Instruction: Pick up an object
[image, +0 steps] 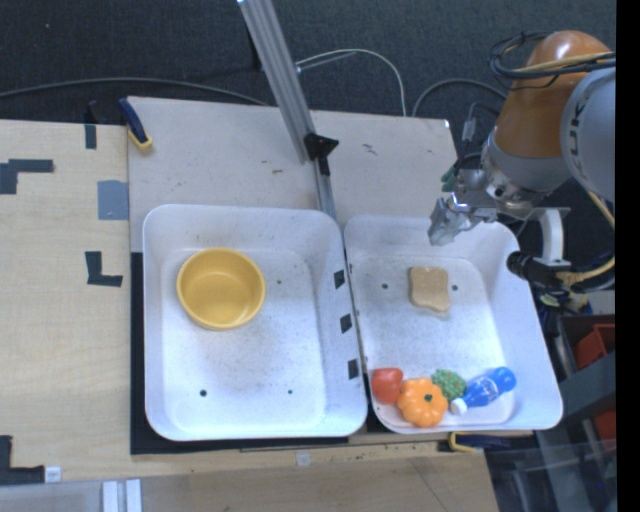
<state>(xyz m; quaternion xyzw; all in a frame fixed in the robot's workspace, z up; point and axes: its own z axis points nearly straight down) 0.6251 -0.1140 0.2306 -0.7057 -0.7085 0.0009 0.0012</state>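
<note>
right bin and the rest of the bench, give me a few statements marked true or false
1. The yellow bowl sits in the left bin. True.
2. The bread slice lies in the left bin. False: it lies in the right bin.
3. The orange pumpkin sits near the right bin's front edge. True.
4. The hand holds the blue bottle. False: the bottle lies in the right bin's front corner, apart from the hand.
5. The hand hovers over the right bin's far edge. True.
</note>
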